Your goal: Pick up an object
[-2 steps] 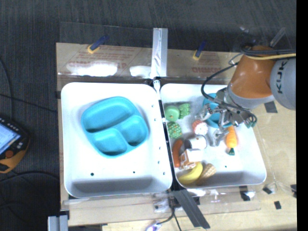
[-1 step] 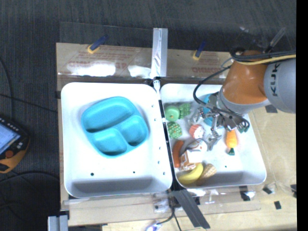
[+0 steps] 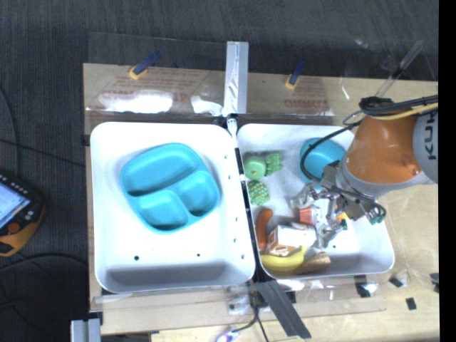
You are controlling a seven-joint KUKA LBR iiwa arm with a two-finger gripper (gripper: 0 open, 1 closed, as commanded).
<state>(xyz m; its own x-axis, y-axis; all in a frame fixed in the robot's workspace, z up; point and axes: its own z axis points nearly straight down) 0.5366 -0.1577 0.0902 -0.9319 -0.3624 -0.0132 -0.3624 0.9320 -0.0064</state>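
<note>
Below, a small orange-and-white block (image 3: pixel 306 215) beside the hand (image 3: pixel 322 219), its grip impossible to tell

A robotics lab: bench (image 3: pixel 417 226) with two white bins (image 3: pixel 107 262), taped sheeting (image 3: pixel 185 95).

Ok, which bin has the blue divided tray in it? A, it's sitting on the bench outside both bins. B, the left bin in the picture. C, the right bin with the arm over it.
B: the blue divided tray lies alone in the left bin, while the right bin holds the banana, the green pieces and the claw.
</note>
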